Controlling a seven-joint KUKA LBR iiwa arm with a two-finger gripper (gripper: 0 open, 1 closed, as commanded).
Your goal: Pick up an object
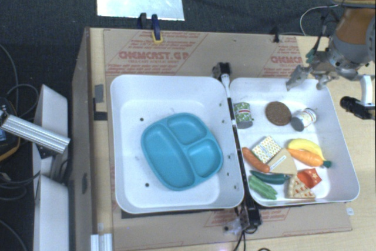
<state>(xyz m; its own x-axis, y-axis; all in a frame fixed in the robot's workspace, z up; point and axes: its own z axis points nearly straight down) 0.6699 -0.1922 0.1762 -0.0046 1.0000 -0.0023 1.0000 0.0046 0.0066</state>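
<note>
Two white bins sit side by side on the bench [94, 56]. The hand [310, 74] hangs over the top right corner of the right bin [346, 185], its two fingers [294, 78] spread apart with nothing between them. Behind it the grey arm [355, 26] with its orange band comes in from the right.

Every loose object lies below the hand in the right bin. Nearest, just below it, are a brown disc [278, 113] and a silver can [303, 119] lying on its side, the two just beside each other. Lower left of the hand a small green can [242, 114] stands against the bin's left wall. Further below are a banana [304, 144] touching a carrot [308, 157], and a checkered box [265, 147] tilted beside a red sausage [255, 160]. Furthest from the hand, by the bin's bottom edge, lie a green pod [261, 186], a pizza slice [298, 188] and a red piece [310, 177], close together.

Well to the lower left of the hand, the left bin [126, 103] holds a blue divided tray [181, 150], lying flat and turned at a slant.
</note>
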